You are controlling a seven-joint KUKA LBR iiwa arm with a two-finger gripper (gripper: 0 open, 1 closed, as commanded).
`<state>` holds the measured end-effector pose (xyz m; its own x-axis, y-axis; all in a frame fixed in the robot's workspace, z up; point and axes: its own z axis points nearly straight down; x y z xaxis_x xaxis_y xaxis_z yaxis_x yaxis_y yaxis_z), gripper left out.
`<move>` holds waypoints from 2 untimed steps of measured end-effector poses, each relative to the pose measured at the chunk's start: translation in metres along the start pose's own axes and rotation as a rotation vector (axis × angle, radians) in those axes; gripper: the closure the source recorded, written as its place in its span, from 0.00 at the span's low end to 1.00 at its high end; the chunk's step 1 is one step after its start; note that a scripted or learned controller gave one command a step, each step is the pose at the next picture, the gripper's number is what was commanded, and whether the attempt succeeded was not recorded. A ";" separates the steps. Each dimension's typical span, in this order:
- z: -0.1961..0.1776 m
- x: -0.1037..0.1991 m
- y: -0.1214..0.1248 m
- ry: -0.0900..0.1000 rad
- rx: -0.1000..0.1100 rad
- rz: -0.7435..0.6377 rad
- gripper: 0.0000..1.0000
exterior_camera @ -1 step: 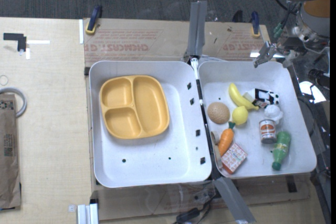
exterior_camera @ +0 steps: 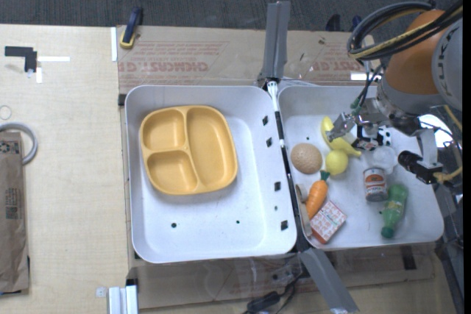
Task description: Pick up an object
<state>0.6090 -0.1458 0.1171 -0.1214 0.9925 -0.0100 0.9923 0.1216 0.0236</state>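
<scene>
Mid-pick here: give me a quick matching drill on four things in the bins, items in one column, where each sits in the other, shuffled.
Items:
1. yellow plate
2. carrot
3. green bottle
4. small can

Places:
A. right bin, near its right edge
B. left bin
C. right bin, just left of the green bottle
D. right bin, below the tan ball, above the red box

Pairs: 1-B, 2-D, 3-A, 4-C
</scene>
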 end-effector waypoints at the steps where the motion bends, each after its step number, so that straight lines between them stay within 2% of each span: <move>1: 0.006 0.021 0.005 -0.010 -0.010 -0.314 0.00; 2: 0.007 0.024 0.006 -0.004 -0.018 -0.122 0.00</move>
<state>0.6125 -0.1212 0.1102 -0.2415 0.9702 -0.0182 0.9694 0.2421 0.0404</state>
